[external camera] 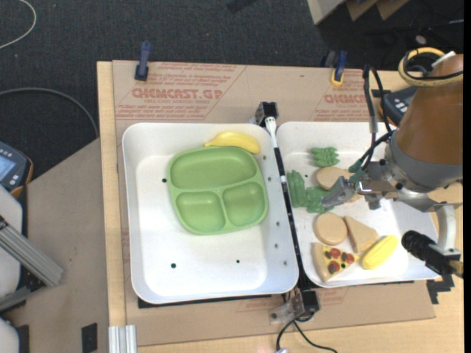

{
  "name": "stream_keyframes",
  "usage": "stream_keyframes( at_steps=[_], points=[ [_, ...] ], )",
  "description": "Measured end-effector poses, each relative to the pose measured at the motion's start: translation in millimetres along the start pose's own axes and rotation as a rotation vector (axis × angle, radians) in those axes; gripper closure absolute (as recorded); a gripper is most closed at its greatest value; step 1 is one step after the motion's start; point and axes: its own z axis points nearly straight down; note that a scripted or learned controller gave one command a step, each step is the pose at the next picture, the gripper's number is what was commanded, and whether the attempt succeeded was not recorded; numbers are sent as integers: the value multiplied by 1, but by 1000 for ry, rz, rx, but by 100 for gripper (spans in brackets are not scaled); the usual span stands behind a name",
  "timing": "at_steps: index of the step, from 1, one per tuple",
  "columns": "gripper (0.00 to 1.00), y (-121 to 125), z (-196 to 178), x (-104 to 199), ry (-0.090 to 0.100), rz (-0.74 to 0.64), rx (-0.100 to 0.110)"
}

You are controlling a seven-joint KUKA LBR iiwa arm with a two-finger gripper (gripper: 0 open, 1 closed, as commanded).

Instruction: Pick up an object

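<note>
Brown cardboard bench (pixel 184 79) holds your two white bins; toy food sits in the right bin (pixel 309 134). Your gripper (pixel 346 190) hangs over green toy veggies (pixel 303 193), fingers spread, pinching nothing. Green divided plate (pixel 217 190) fills the left bin (pixel 147 219)

I'm looking down at a robotics lab setup, not a home kitchen. The bench (pixel 118 197) is a bare board covered by protective film printed with a maker's name, held at the far edge by a blue clamp (pixel 142 61) and another clamp (pixel 338 68). Two white bins (pixel 140 219) sit side by side on it, joined by a black strip. Loose cables (pixel 29 94) trail over dark carpet (pixel 147 13), an aluminium rail (pixel 29 252) stands at the left, and the food is toy plastic.
</note>
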Motion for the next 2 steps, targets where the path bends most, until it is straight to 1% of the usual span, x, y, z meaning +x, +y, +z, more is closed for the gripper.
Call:
stream_keyframes(
  at_steps=[1, 2],
  points=[
    [0, -3, 163, -38, 3, 3, 13],
    [100, -2, 146, -36, 1, 0, 6]
  ],
)
